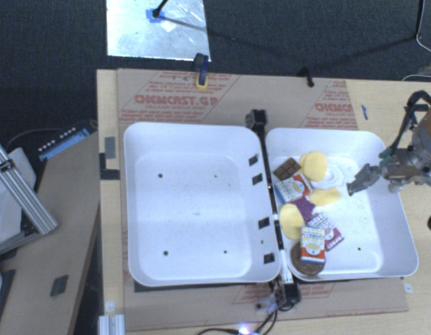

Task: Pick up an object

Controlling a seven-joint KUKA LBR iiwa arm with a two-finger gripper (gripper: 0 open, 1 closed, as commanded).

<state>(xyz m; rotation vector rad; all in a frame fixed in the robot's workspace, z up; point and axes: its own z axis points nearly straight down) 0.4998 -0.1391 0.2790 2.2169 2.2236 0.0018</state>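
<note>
Nearest the lens, the worktop (68, 208) edge carries two white bins. Left bin (194, 201) holds nothing. Right bin (390, 236) holds a cluster against its left wall: yellow pieces (314, 165), snack packets (313, 243), a brown bar (286, 167). Tool (358, 183) hangs over the bin's right half, near the cluster, apart from it; whether spread or pressed together cannot be told. Judgement: nothing lifted; approach, grip and raise remain. Open floor lies right of the cluster; the dividing wall crowds its left.

left bin (194, 208): open floor | right bin (383, 243): clutter (307, 208) crowds left side, right side free
</note>
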